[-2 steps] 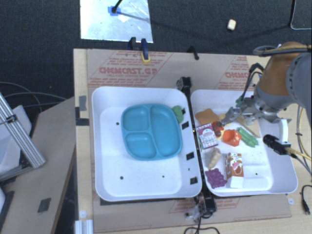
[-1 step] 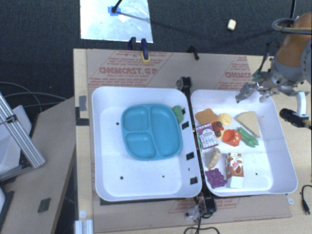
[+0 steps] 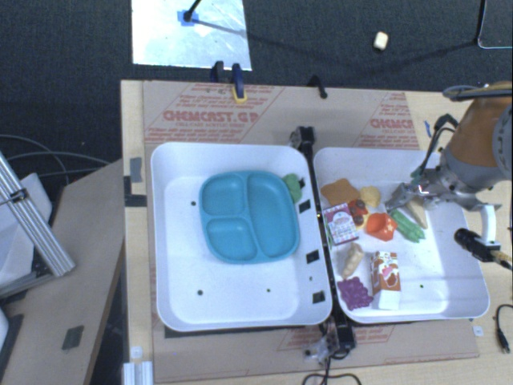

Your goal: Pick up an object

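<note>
The right bin [image 3: 449, 295] holds several toy foods. These are a brown bread slice [image 3: 341, 190], a yellow piece [image 3: 369, 196], a small red piece [image 3: 357, 208], an orange pepper [image 3: 381, 226], a green pod [image 3: 408, 225], a pale banana-like piece [image 3: 418, 213], a pink-edged packet [image 3: 340, 223], a tan potato [image 3: 351, 259], purple grapes [image 3: 355, 293] and a red-and-white carton [image 3: 386, 279]. My gripper [image 3: 403, 196] hangs low over the upper right part of this bin. It is just above the pod and the pale piece, and right of the yellow piece. Nothing is seen held in it.
The left bin [image 3: 184, 295] carries a blue divided plate [image 3: 247, 216] with a small green item [image 3: 292, 184] at its upper right corner. A black divider [image 3: 314, 215] runs between the bins. The arm's grey wrist and orange band [image 3: 481, 139] hang over the right bin's far right side.
</note>
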{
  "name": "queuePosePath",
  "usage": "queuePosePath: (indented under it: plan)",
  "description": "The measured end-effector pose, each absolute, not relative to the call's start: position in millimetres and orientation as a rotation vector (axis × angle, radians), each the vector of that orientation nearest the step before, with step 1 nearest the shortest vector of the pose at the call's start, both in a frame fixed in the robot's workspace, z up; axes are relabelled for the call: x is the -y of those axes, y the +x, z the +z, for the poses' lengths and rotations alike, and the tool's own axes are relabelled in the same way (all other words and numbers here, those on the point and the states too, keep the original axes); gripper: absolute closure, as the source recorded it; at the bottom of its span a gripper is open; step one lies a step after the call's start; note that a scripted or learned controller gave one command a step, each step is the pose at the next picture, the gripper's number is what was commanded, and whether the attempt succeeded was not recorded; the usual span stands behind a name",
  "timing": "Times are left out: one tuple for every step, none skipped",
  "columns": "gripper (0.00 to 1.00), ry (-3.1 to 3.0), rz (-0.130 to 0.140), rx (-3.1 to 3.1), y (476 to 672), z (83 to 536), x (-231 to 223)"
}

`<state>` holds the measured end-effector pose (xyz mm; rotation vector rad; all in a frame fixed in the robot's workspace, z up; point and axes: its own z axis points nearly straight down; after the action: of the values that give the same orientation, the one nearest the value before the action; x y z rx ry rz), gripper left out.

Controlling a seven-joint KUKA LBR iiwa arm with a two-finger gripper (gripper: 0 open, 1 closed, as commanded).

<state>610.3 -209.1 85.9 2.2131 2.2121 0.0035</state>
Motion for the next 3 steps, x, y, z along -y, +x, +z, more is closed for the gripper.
queuePosePath:
  plan:
    - [1.00,2.214,0.006,-2.219,611.9,97.0,206.8]
    - [1.00,2.207,0.008,-2.227,637.5,170.3,158.3]
    - [1.00,2.212,0.001,-2.235,645.1,150.4,87.8]
